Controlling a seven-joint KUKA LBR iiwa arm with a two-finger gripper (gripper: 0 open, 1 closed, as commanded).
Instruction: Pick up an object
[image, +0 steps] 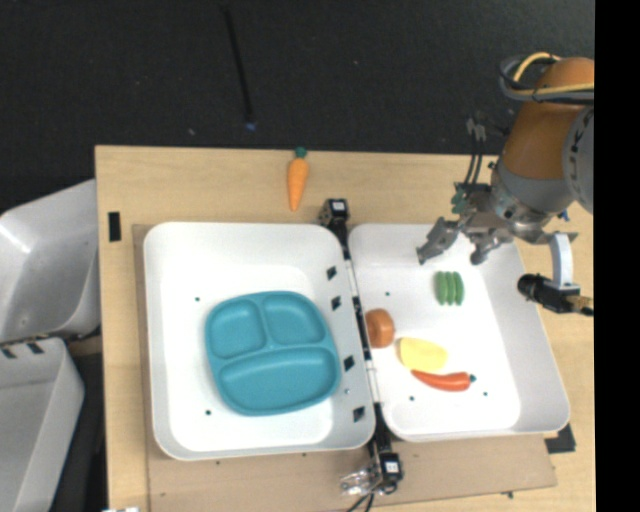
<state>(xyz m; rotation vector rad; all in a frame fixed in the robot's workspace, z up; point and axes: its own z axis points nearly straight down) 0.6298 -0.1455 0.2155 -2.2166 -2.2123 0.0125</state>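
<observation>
My gripper (459, 250) hangs over the far part of the right bin (520, 395), fingers spread open with nothing between them. Just below it lies a green toy vegetable (449, 288) on the bin floor. Nearer the bin's left wall sits a round orange-brown piece (379, 327). Beside it lie a yellow piece (421, 352) and a red chili pepper (442, 380).
The left bin (175, 260) holds a blue divided plate (272, 351). A toy carrot (297, 179) lies on the wooden bench beyond the bins. Black clips run along the seam between the two bins (352, 300).
</observation>
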